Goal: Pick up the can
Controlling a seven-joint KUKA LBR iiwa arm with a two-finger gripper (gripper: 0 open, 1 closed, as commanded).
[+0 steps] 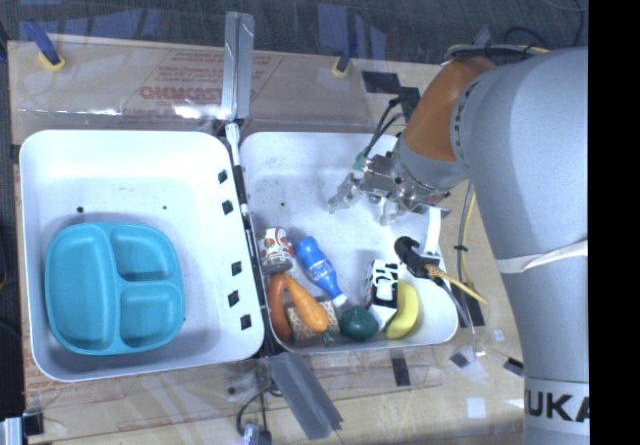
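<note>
**Can waits among the clutter, gripper above bare floor**

We find the can (277,250) in the right bin (300,158), close to the divider side, at the upper left of a huddle of objects along the near wall. It appears small, with a red-and-white label, and we cannot tell for certain whether it stands upright or leans. We judge it stiff and fairly light, with smooth, slippery metal walls; a firm pinch across the cylindrical body, about mid-height, should hold better than a grip at the rim. It will not crush easily, but it may roll or skid if nudged off-centre.

Just beside it lies a blue bottle (318,268) with a white cap, and below it an orange carrot-like toy (305,305) that seems to touch or nearly touch its base. Further right sit a dark green round item (358,324), a banana (404,312) and a black-and-white object (384,280) we cannot identify. These neighbours leave little room for fingers on the can's right and lower sides.

The gripper (367,191) hovers over the bare upper floor of the same bin, apart from the can, its fingers spread and nothing between them. The arm's grey bulk covers the bin's right wall. The left bin (120,158) holds a blue divided tray (113,285), well apart from the work.
</note>
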